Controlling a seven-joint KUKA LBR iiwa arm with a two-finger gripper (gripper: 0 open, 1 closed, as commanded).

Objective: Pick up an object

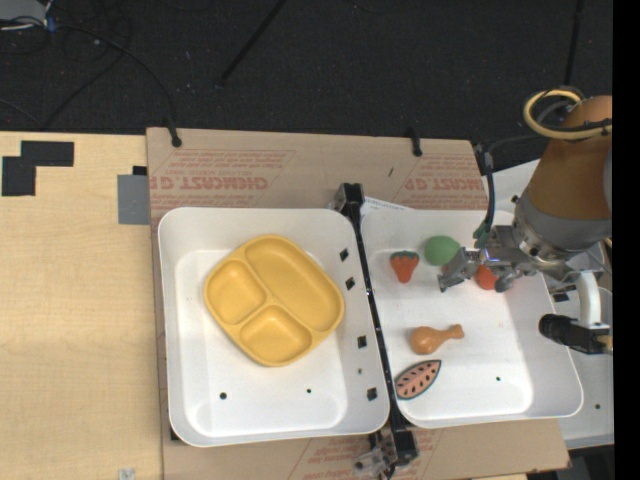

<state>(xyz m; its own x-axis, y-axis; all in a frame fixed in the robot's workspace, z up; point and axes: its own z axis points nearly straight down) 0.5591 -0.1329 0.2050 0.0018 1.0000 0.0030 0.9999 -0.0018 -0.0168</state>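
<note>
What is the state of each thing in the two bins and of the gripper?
Yellow divided plate: flat in left bin.
Strawberry: lying in right bin.
Green ball: resting, free.
Chicken leg: lying, free.
Watermelon slice: flat, free.
Red object: beside gripper.

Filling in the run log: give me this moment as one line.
arm: over right bin | gripper: beside red object, grasp unclear | green ball, strawberry, drumstick loose | left bin: yellow tray

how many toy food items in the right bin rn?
5 visible. Strawberry and green ball at the far side, red piece by the gripper, chicken drumstick mid-bin, watermelon slice nearest. The arm may hide more.
</note>
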